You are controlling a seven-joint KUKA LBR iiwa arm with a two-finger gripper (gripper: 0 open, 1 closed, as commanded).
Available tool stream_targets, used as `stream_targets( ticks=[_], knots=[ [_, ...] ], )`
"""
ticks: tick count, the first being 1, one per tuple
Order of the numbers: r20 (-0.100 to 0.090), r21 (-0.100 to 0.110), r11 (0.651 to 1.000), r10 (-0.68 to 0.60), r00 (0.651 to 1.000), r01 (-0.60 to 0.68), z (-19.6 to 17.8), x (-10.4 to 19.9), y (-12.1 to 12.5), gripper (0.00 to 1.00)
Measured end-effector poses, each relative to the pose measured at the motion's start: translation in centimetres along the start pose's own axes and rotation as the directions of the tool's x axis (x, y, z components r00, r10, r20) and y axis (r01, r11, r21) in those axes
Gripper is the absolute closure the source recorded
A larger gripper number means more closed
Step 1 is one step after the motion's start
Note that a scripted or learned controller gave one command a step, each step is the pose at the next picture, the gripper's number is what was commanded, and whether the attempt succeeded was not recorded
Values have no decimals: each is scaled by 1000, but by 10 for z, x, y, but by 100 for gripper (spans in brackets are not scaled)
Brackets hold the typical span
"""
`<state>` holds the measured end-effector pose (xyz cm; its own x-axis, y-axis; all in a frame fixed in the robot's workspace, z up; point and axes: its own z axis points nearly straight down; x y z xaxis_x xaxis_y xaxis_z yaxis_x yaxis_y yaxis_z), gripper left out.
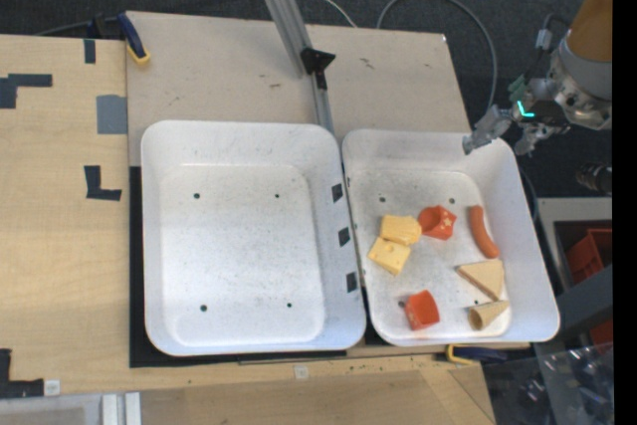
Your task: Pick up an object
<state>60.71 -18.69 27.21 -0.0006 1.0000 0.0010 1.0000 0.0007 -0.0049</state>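
The right bin (398, 154) holds several food pieces. Two yellow blocks (396, 242) lie side by side near its middle, beside a red chunk (438, 221). A second red chunk (422, 310) sits near the front wall. An orange-red sausage (483, 231) lies toward the right wall, with a tan wedge (482, 278) and a tan cone (489, 316) below it. My gripper (506, 134) hangs over the bin's far right corner, above and apart from the pieces. It is open, with nothing between its fingers.
The left bin (239, 234) stands beside the right one. A slanted metal pole (284, 0) rises behind the bins. A cable (428, 5) loops across the bench top at the back. The arm's body (592, 45) stands off the right edge.
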Motion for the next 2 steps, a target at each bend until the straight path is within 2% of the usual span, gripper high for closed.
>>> stream_targets(
  ticks=[1,2],
  knots=[
    [2,-4,1000,-2,1000,2,-2,0,1,0],
    [1,1,1000,-1,1000,1,49,10,2,0]
  ],
)
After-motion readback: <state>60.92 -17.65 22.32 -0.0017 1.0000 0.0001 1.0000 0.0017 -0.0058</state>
